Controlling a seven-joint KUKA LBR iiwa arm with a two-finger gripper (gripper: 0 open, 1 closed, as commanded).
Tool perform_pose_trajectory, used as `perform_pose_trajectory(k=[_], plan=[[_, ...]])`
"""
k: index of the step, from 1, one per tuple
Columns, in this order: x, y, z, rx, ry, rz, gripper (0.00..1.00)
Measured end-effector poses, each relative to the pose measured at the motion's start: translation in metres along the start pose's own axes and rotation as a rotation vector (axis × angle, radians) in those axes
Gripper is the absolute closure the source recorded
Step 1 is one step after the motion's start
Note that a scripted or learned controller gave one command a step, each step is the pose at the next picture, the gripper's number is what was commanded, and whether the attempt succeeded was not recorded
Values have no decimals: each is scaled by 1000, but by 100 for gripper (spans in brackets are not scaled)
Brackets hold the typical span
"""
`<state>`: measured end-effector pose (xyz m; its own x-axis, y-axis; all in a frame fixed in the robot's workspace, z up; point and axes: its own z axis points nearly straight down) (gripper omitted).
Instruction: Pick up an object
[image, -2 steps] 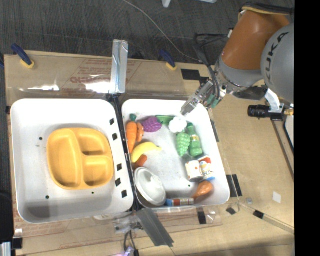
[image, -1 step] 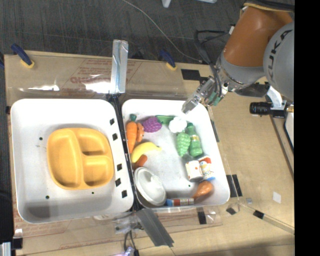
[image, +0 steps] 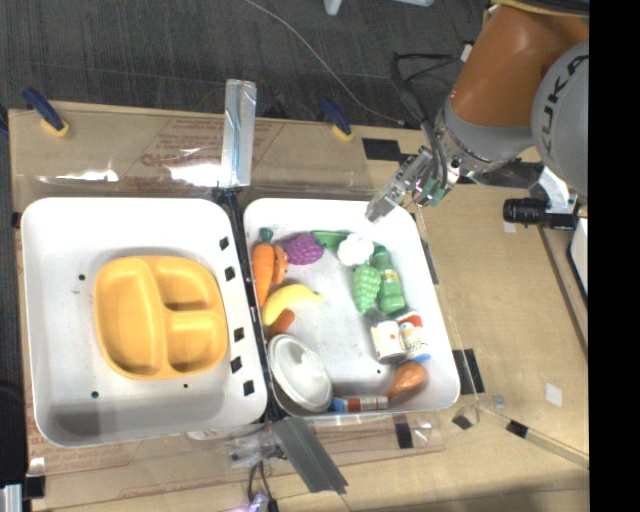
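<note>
Right bin (image: 432, 300) crowded: banana (image: 288, 299), carrot (image: 263, 270), grapes (image: 304, 248).

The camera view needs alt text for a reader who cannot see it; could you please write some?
The gripper hovers above the far rim of the right bin, which holds toy food including a banana, carrot and purple grapes. The left bin holds a yellow divided tray.

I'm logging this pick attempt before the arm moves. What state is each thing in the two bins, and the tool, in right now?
Tool: above the right bin's far edge, nothing between its fingers.
Yellow tray: flat in the left bin, compartments bare.
Banana: lying in the right bin, against the carrot.
Carrot: lying by the left wall.
Purple grapes: resting near the far wall.
Metal bowl: tipped in the near corner.
Can: on its side.
</note>
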<state>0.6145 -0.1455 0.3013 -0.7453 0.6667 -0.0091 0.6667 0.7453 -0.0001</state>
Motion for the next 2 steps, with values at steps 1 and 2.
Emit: perform_pose_trajectory(k=[1, 2], plan=[[73, 26, 36, 2, 13, 58, 100], [71, 26, 24, 1, 9, 53, 100]])
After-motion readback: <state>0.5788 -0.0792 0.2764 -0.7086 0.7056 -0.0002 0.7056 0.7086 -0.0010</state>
